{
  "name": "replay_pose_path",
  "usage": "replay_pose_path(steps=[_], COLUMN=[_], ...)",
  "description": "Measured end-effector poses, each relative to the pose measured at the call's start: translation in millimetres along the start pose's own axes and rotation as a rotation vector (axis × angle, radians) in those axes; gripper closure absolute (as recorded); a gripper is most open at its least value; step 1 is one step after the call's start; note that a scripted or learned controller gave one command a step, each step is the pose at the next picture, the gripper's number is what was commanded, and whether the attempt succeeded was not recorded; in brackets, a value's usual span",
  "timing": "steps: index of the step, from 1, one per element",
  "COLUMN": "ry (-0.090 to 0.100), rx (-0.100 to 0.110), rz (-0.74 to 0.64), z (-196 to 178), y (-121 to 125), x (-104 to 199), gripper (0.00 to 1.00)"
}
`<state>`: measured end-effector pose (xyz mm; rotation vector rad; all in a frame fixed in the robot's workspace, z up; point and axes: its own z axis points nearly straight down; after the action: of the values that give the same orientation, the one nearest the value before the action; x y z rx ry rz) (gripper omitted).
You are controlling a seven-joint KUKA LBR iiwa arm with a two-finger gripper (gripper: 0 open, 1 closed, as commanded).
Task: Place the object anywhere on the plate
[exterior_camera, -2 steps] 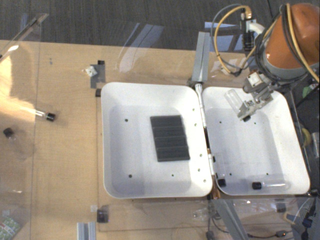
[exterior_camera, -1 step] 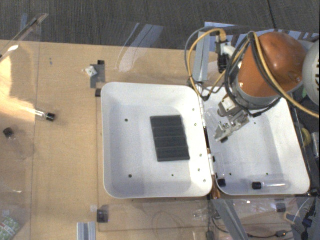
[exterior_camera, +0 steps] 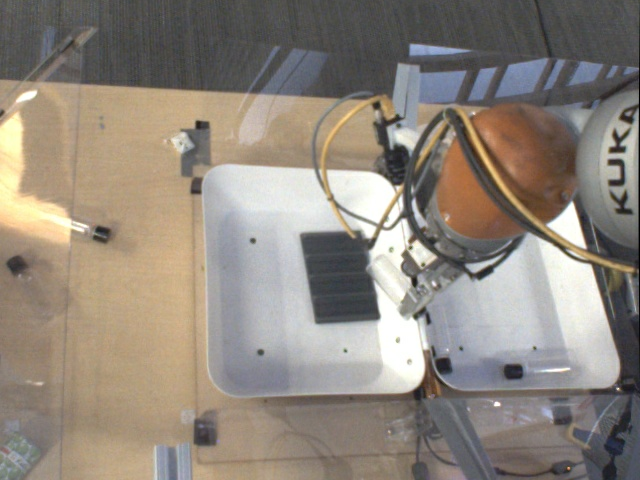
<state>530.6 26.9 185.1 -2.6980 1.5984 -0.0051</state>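
Note:
A dark ribbed rectangular plate (exterior_camera: 338, 276) lies flat near the middle of the left white bin (exterior_camera: 240, 298). My gripper (exterior_camera: 403, 290) hangs low over the seam between the two bins, just off the plate's right edge, under the orange wrist band (exterior_camera: 500, 173). A small dark object (exterior_camera: 512, 371) rests near the front wall of the right bin (exterior_camera: 560, 328), apart from the gripper. The arm's bulk hides much of the right bin's floor.
Yellow and black cables (exterior_camera: 345, 158) loop from the wrist over the back of the left bin. Small dark bits (exterior_camera: 100, 233) lie on the wooden bench at the left. A bracket (exterior_camera: 198, 148) stands by the left bin's back corner.

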Motion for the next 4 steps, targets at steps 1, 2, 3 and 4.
replay_pose_path(steps=[1, 2, 3, 4], ry=[-0.003, -0.003, -0.004, -0.004], rx=[-0.003, 0.000, 0.000, 0.001], rz=[-0.527, -0.371, -0.235, -0.508], z=[1, -15, 8, -41], y=[2, -95, -77, -157], x=[-83, -91, -183, -143], gripper=[1.00, 1.00, 1.00, 1.00])
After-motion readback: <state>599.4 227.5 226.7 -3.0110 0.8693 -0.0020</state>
